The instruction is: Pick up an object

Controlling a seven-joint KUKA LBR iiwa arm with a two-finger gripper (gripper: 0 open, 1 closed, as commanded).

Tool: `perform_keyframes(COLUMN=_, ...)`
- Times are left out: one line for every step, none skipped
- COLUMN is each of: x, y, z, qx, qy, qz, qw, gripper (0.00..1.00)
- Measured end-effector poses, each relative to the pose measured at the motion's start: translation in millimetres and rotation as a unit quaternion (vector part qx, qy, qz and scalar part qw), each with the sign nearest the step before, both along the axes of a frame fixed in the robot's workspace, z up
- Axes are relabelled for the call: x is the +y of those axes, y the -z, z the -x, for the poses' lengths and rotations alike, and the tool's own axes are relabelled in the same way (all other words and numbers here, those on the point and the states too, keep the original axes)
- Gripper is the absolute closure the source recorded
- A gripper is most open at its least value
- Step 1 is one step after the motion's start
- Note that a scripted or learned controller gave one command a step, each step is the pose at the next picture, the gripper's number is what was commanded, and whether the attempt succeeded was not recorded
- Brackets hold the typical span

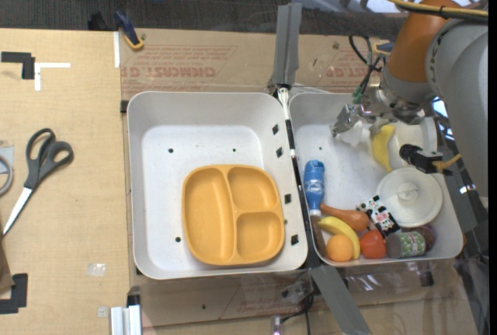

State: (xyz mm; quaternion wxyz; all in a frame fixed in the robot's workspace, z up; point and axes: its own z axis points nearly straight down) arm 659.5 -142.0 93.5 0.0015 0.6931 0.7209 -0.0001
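Looking down, we see gripper (pixel 359 117) low in right bin's (pixel 330 112) far corner, beside yellow banana-like toy (pixel 381 145); grip state unclear, cannot tell. Other toys crowd near end. Yellow tray (pixel 233 213) sits alone in left bin (pixel 155 170).

Bright, even overhead light falls across the surface (pixel 62 248). Shadows stay soft and short inside the white bins (pixel 155 170). Mild glare marks the clear sheet (pixel 342 61) at the far edge. Focus is sharp throughout.
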Motion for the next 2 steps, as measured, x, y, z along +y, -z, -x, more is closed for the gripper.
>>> perform_keyframes(x=-53, y=0, z=59, qx=0.001, qy=-0.037, qz=-0.0092, qw=0.9993, gripper=0.00)
perform_keyframes(x=32, y=2, z=52, qx=0.002, qy=0.052, qz=-0.0012, qw=0.9987, gripper=0.00)
